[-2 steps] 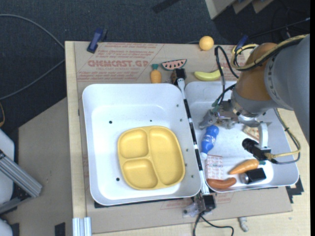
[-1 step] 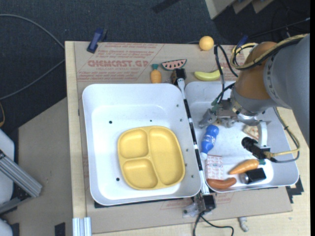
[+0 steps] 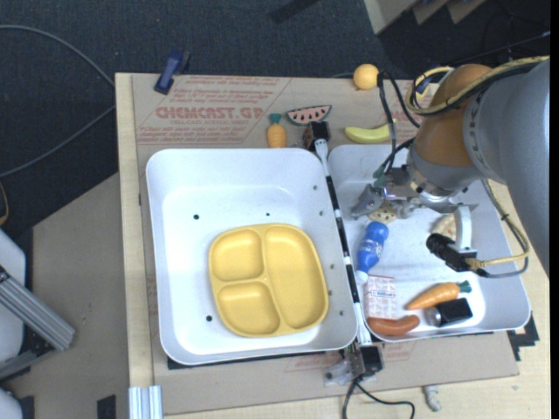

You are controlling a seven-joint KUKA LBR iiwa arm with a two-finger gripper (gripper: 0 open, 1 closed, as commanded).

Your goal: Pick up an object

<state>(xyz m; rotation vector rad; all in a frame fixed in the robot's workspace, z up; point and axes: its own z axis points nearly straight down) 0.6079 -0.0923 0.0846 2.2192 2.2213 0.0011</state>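
Observation:
My gripper (image 3: 376,204) hangs low over the far left part of the right bin (image 3: 515,308), just above the cap end of a blue bottle (image 3: 373,244) that lies on the bin floor. Nothing shows between the gripper and the bottle. Closer to the front of this bin lie a red-and-white packet (image 3: 381,294), a brown sausage (image 3: 393,326), an orange carrot (image 3: 434,295) and a small black block (image 3: 453,312). A pale object (image 3: 446,225) lies partly hidden behind the wrist.
The left bin (image 3: 175,190) holds a yellow divided plate (image 3: 266,279). Behind the bins on the bench lie a banana (image 3: 367,133), an orange ball (image 3: 366,76), a watermelon slice (image 3: 310,113), a small orange toy (image 3: 277,134) and a blue clip (image 3: 170,70).

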